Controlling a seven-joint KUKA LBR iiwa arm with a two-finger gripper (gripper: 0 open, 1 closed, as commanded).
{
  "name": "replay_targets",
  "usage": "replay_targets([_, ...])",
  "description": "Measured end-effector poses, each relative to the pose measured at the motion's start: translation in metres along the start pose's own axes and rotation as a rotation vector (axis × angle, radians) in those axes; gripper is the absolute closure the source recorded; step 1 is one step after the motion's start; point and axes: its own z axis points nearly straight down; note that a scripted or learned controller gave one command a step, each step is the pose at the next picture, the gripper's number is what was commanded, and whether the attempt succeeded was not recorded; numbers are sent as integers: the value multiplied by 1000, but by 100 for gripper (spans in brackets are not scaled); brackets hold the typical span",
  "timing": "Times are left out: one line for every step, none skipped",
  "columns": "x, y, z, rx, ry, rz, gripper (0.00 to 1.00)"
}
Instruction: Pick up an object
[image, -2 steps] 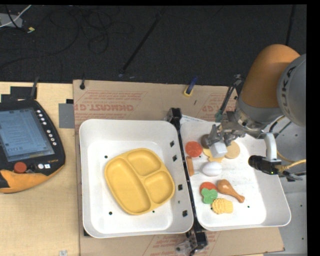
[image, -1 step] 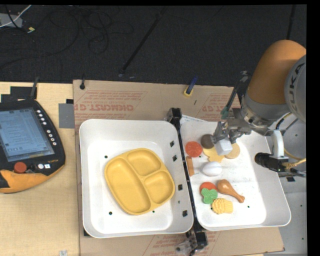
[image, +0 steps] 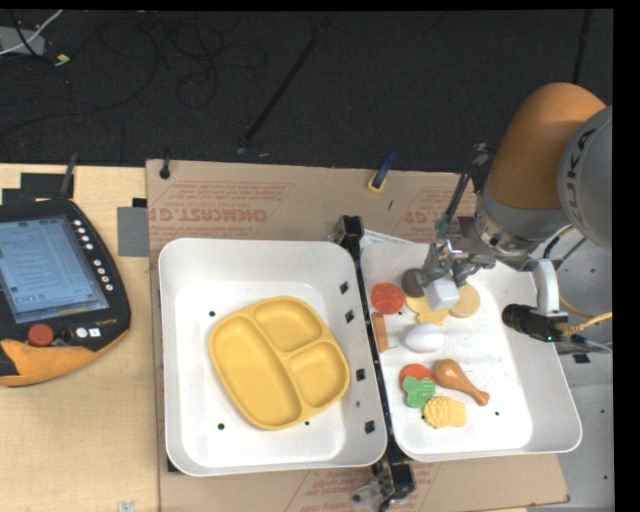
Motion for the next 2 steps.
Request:
replay_targets([-1,-12,-8,0,1,5,100])
replay_targets([13,0,-12,-2,1,2,100])
